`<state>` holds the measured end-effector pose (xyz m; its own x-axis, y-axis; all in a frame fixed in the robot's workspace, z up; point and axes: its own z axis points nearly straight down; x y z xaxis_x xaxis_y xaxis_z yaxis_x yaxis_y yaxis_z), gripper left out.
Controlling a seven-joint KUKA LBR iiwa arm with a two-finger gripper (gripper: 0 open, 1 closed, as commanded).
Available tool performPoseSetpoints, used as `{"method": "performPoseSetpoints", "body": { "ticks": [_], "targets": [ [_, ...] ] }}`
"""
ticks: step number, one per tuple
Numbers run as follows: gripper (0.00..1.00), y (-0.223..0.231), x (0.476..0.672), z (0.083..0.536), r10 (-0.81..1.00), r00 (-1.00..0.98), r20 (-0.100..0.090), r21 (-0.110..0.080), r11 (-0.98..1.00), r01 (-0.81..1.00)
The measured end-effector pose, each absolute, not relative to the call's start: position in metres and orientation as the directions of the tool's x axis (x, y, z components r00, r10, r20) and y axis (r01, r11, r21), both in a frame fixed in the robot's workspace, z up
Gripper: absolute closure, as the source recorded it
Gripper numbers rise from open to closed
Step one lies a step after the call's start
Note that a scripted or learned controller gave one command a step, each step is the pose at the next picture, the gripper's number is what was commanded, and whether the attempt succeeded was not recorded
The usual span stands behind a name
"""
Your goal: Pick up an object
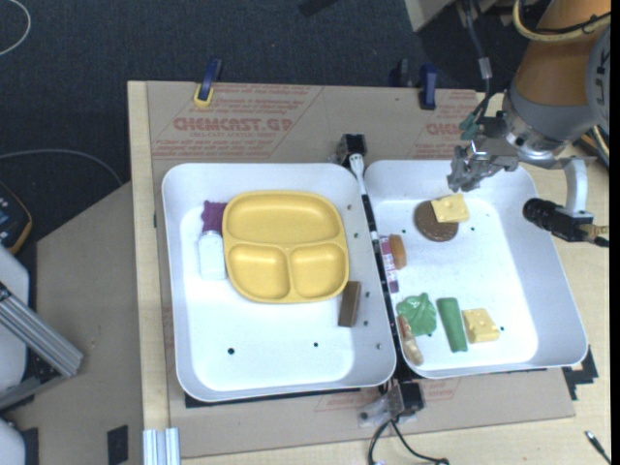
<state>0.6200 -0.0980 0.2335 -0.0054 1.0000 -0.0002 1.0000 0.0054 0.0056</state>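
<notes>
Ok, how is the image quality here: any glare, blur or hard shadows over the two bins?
In the camera view, lighting is even and soft; the left bin and right bin look bright but not blown out. The yellow tray is sharp. The gripper is slightly soft and casts only a faint shadow.

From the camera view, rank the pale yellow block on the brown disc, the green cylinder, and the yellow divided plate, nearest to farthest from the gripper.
Measured from the gripper, above the right bin's far end:
1. Pale yellow block, just below the gripper, resting on the brown disc.
2. Green cylinder, near end of the right bin.
3. Yellow divided plate, in the left bin.
</notes>
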Motion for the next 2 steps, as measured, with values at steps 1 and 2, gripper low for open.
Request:
{"method": "performPoseSetpoints", "body": {
  "ticks": [1, 2],
  "targets": [
    [1.0, -0.0906, 0.6197, 0.2139, 1.0, -0.001, 0.001, -0.004, 0.001, 1.0],
    [1.0, -0.0983, 0.6179, 0.2213, 1.0, 0.0, -0.001, 0.002, 0.0, 1.0]
  ]
}}
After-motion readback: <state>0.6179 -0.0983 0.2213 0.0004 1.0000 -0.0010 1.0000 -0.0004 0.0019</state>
